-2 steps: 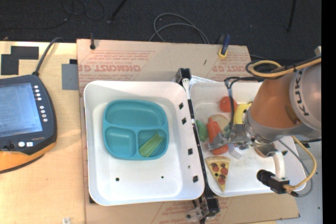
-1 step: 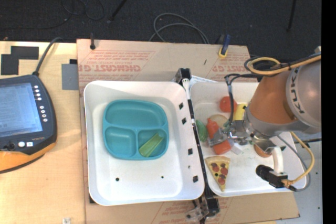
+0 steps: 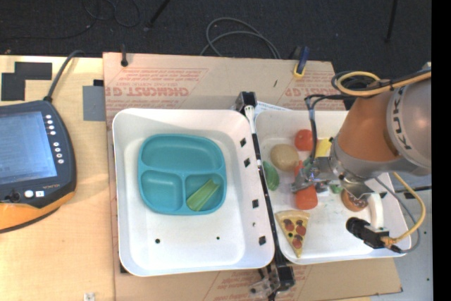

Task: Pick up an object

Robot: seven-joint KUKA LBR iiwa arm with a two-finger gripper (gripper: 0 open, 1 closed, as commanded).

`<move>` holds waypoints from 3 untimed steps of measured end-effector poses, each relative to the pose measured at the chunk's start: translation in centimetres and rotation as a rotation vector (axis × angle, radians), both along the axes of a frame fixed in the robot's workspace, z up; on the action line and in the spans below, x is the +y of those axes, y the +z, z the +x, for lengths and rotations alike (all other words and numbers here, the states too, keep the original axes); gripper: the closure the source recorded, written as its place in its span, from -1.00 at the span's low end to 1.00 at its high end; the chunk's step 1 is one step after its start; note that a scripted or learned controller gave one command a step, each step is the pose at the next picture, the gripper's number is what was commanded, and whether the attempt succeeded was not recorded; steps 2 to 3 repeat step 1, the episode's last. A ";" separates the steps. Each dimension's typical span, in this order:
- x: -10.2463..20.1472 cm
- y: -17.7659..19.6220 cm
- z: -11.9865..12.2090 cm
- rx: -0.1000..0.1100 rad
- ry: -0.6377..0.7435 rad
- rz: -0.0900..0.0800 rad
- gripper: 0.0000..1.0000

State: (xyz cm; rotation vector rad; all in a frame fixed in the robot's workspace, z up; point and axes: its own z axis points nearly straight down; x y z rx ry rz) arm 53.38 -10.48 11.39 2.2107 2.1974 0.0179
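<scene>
Cardboard-lined bench [image 3: 176, 81], two white bins. Left bin [image 3: 134, 236]: teal divided plate [image 3: 169, 162]. Right bin [image 3: 331, 240]: gripper [image 3: 308, 183] low over red tomato [image 3: 307, 199], beside potato [image 3: 284, 156]; pincer state cannot tell.

In the right bin [image 3: 331, 244] you have a pizza slice toy [image 3: 294, 230] lying flat near the front, a tan potato [image 3: 284, 156], a red tomato [image 3: 304, 139], a green piece [image 3: 270, 174] against the left wall and an orange-red piece [image 3: 306, 198] mid-bin.
</scene>
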 end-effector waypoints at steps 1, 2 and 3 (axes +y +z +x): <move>7.1 7.6 1.3 0.025 0.015 0.012 1.00; 7.1 7.6 1.3 0.025 0.015 0.012 1.00; 7.1 7.6 1.3 0.025 0.015 0.012 1.00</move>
